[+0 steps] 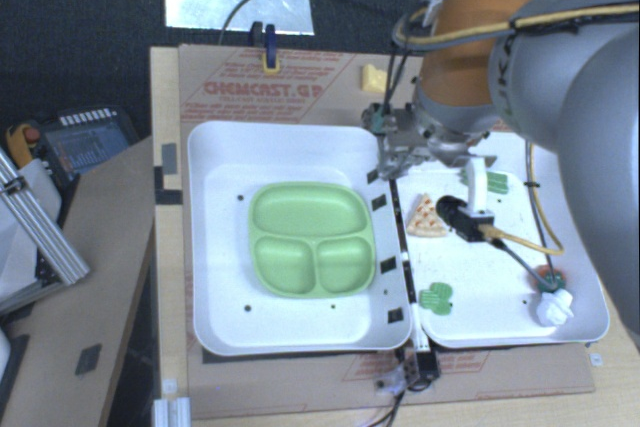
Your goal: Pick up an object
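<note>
Starting at the left, finding the left bin (215, 215) holding a pale green plate (310, 240) with three compartments, lying flat around the middle of the bin floor. Moving right, meeting the gripper (393, 158) hanging low over the seam between the two bins, toward the far end of that seam; not being able to tell whether spread or pressed together. Passing just right of it into the right bin (480, 280), finding a toy pizza slice (427, 217) lying flat close to the bin's left wall, near the gripper but apart from it. Spotting a small green piece (436, 296) nearer the front, also beside the left wall. Going further right, noting another small green thing (498, 182) toward the far side, then a white object (553, 307) resting in the front right corner, with a small red-and-green thing (547, 273) just beside it. Ending with the grey arm (575, 65) reaching in from the right, showing its orange band (480, 0) above the wrist.
</note>
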`<state>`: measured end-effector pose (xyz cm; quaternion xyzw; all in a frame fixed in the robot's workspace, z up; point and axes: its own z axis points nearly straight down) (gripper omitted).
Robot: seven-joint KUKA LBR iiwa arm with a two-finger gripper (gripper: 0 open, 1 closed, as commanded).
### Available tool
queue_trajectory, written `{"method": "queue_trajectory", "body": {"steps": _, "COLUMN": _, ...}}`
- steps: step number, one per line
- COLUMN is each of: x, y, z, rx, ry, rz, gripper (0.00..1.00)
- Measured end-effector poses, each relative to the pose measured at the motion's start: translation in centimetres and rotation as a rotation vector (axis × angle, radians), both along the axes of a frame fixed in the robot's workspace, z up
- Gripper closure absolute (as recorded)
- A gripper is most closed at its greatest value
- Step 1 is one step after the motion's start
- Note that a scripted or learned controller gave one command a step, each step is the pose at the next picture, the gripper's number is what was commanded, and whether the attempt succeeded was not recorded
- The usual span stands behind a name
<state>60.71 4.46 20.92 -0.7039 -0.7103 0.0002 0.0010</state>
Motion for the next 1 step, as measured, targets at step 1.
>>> {"method": "queue_trajectory", "body": {"steps": 1, "x": -1.63, "y": 4.62, "z": -0.38, "rx": 0.000, "ry": 0.000, "rz": -0.001, "gripper": 1.00}}
